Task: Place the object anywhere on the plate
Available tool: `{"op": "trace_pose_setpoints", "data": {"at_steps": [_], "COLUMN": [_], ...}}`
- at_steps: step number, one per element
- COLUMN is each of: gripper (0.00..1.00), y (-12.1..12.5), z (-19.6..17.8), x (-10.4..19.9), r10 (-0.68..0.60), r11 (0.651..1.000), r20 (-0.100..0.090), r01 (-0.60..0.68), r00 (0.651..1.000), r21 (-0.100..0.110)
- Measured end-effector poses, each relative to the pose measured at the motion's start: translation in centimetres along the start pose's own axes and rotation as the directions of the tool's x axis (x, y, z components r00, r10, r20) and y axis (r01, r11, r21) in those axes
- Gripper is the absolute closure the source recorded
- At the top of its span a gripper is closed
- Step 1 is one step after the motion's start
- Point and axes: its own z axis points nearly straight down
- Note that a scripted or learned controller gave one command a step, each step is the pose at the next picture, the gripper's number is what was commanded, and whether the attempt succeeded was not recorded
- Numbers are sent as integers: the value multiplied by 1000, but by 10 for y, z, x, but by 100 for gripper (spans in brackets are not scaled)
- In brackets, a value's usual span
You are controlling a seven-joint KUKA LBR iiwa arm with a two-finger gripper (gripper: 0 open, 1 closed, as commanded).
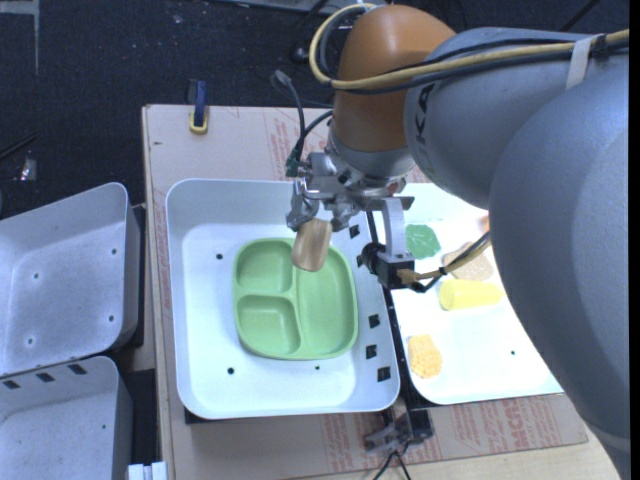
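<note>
Camera view has the gripper (312, 226) at frame centre, clamped on a tan cylindrical object (311, 244) hanging over the upper edge of the green 3-compartment plate (320, 313). That plate sits in the left white bin (200, 298).

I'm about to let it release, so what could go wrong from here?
1. The tan object hangs at the gripper over the green plate's upper edge; dropped here, it may tip over the rim into the left bin.
2. It looks cylindrical, so it might roll across the plate's dividers.
</note>
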Motion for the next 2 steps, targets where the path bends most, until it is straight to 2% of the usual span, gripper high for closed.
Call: {"op": "trace_pose_setpoints", "data": {"at_steps": [1, 2], "gripper": [100, 0], "y": [-16, -15], "z": [-4, -4], "x": [-9, -8], "r10": [8, 7], "r11": [1000, 1000], "r20": [1, 1], "r01": [-8, -7], "r00": [1000, 1000], "r21": [2, 1]}}
